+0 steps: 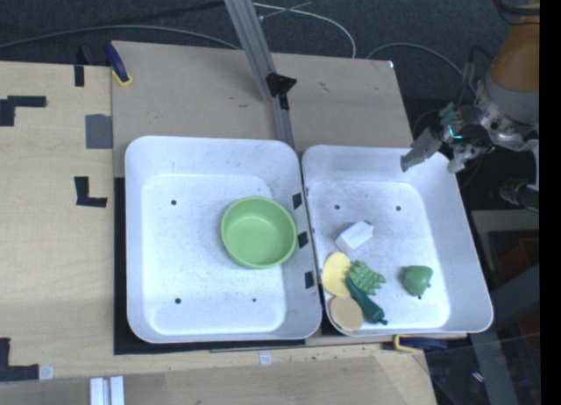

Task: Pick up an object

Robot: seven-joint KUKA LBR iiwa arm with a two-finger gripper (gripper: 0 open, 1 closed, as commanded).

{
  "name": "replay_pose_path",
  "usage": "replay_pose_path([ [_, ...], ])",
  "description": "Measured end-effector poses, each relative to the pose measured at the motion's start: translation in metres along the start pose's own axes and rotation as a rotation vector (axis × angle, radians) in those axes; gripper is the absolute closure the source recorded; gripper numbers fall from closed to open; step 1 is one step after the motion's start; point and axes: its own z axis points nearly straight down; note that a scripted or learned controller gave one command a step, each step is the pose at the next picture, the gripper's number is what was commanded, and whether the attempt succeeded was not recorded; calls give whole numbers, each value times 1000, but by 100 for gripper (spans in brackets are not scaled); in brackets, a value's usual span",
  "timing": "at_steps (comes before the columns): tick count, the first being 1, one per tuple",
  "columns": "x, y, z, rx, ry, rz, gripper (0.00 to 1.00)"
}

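Observation:
My gripper (436,154) hangs over the far right rim of the right bin (456,210), open, with nothing between its two spread fingers. Well below it in that bin lie a white block (354,236), a green pepper-like piece (417,280), a yellow piece (336,273), a green leafy toy with a dark stem (365,287) and a tan disc (345,312). A green bowl (258,231) sits in the left bin (158,219).
A grey metal pole (254,39) slants across the bench behind the bins, ending in a black clamp (280,85). Cables trail over the dark floor at the back. The arm's orange band (517,57) is at the right edge.

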Motion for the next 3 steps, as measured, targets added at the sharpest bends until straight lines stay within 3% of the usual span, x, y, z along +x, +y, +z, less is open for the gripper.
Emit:
replay_pose_path([
  [1, 0, 0, 0, 0, 0, 0, 0],
  [3, -7, 4, 115, 7, 0, 2, 0],
])
